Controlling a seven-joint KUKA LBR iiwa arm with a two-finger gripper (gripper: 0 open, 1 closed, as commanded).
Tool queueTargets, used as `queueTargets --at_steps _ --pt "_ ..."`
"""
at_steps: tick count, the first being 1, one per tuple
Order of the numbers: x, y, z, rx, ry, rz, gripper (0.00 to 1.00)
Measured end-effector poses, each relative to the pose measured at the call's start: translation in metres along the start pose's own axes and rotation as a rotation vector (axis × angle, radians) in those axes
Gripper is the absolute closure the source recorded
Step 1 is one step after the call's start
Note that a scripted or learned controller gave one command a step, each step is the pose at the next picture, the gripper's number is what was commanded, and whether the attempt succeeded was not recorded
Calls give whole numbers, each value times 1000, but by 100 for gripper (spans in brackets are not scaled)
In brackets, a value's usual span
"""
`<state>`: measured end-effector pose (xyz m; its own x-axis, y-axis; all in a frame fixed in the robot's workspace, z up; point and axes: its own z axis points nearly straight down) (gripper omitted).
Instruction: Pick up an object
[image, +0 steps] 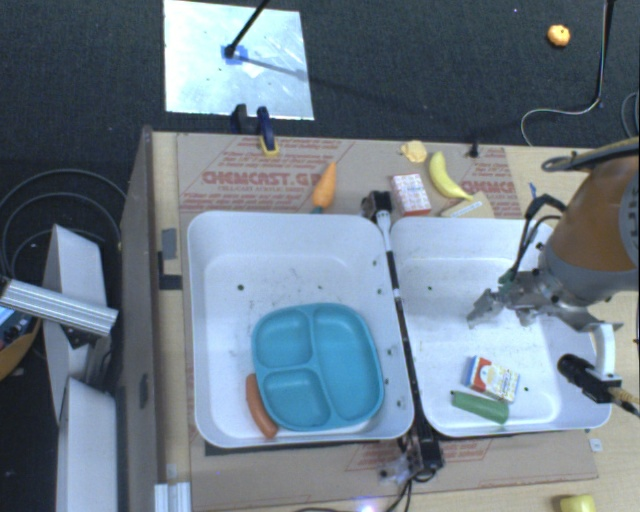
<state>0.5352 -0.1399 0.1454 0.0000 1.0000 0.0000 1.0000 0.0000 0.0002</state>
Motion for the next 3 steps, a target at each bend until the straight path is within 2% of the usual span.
queueTargets --at_steps 1,2,3 --pt "1 -42 17 3 1 1 0" --pt "41 -48 20 1 2 -7 0" --pt "7 35 -64 -15 -6 -5 0"
